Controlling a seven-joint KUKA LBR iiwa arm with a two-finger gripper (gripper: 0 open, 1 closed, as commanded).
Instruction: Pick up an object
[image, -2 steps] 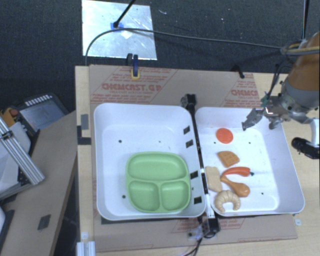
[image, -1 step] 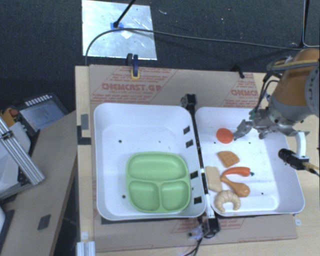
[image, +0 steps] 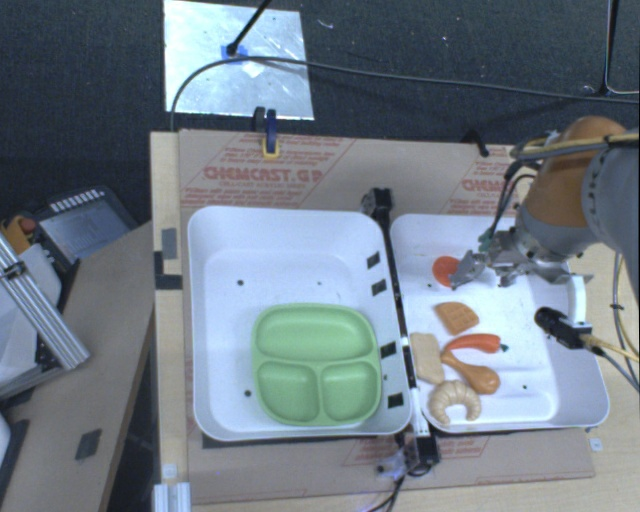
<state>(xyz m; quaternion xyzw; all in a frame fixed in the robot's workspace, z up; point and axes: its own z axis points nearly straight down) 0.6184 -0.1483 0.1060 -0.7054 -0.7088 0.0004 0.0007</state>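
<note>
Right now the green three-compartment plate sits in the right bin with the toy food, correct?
Not quite. The camera view shows the green three-compartment plate in the left bin; the toy food, such as the croissant, lies in the right bin.

Red "CHEMCAST GP" print, repeated, on brown backing sheet (image: 300, 165) beneath bins

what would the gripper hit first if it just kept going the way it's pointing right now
Most likely the red round piece. The gripper reaches in from the right of the right bin, its tip pointing left and downward, right beside that piece. Height above it is unclear from this slanted view.
</note>
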